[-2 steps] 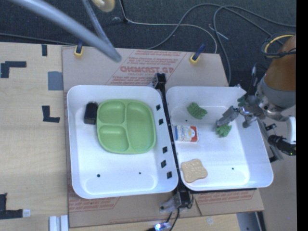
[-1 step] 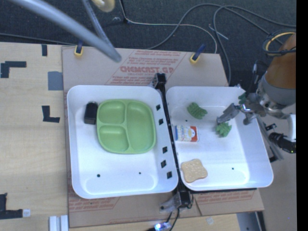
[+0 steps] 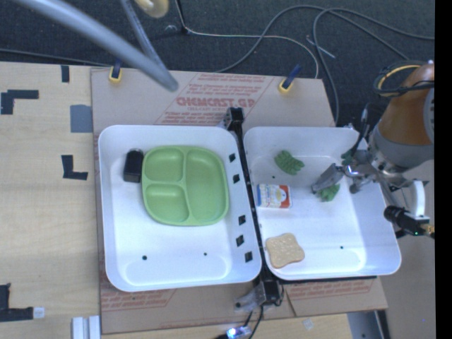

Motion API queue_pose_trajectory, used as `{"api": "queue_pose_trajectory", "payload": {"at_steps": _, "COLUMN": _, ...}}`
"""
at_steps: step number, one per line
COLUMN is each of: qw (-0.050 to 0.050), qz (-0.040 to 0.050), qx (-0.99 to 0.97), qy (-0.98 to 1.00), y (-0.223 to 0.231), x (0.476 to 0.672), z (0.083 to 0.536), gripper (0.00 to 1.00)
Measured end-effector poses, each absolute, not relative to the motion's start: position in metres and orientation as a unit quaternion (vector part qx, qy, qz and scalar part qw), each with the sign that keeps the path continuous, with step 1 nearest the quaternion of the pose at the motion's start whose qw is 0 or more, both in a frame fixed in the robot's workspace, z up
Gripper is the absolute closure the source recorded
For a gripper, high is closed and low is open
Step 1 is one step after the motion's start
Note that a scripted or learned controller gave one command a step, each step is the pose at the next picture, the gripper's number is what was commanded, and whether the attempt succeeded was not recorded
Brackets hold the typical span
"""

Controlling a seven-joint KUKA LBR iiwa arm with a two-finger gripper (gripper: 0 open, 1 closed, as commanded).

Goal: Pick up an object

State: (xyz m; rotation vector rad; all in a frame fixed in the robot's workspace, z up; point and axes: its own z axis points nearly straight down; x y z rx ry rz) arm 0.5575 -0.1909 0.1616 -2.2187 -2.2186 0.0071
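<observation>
Gripper (image 3: 329, 183) low over the right bin (image 3: 367, 256), reaching in from the bin's right wall; grey fingers point left and down. Whether it is spread or closed cannot be told from this angle. A small green object (image 3: 329, 193) sits just under and beside the gripper tip, touching or nearly touching it; not clearly between the fingers.

Right bin also holds: a second green object (image 3: 288, 162), leafy-looking, up and left of the gripper, apart from it; a small white carton with red and blue print (image 3: 273, 195) near the bin's left wall; a tan slice of toast (image 3: 284, 250) at the lower left corner.

Left bin (image 3: 169, 263): green divided plate (image 3: 186, 186), three compartments, lying flat in the upper half. A small black object (image 3: 133, 166) just beside the plate's left edge.

Both bins rest on a cardboard sheet (image 3: 219, 94) on the table (image 3: 42, 210).
</observation>
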Motion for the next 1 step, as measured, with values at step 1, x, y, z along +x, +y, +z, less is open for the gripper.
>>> {"api": "queue_pose_trajectory", "payload": {"at_steps": 1, "qw": 0.003, "qz": 0.0027, "qx": -0.707, "qy": -0.707, "y": -0.1882, "x": 0.5517, "z": 0.0975, "gripper": 0.00}}
